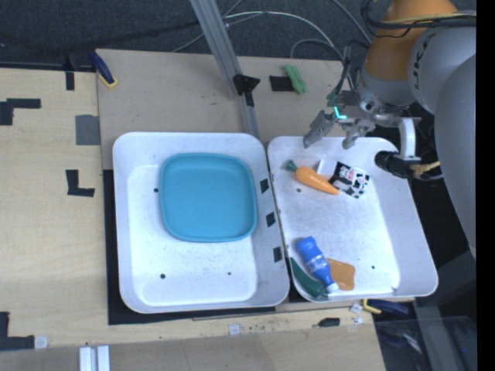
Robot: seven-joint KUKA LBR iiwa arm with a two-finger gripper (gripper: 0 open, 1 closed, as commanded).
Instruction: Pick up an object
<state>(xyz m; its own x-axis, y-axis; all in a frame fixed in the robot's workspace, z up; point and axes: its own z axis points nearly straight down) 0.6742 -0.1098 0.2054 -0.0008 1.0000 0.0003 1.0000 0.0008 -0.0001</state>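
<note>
My gripper (334, 137) hangs open over the far edge of the right bin (402, 230), its two grey fingers spread with nothing between them. Just below it lie an orange toy carrot (315, 179) with a green top and a small black-and-white object (350, 180). Near the bin's front edge rests a blue bottle (315, 262), lying over a dark green piece (305, 283) and beside a flat orange piece (342, 273).
The left bin (139, 207) holds a turquoise square plate (208, 196). A grey metal post (224, 49) slants across the back between the bins. Cables loop behind the arm, and a green clip (295, 79) sits on the bench.
</note>
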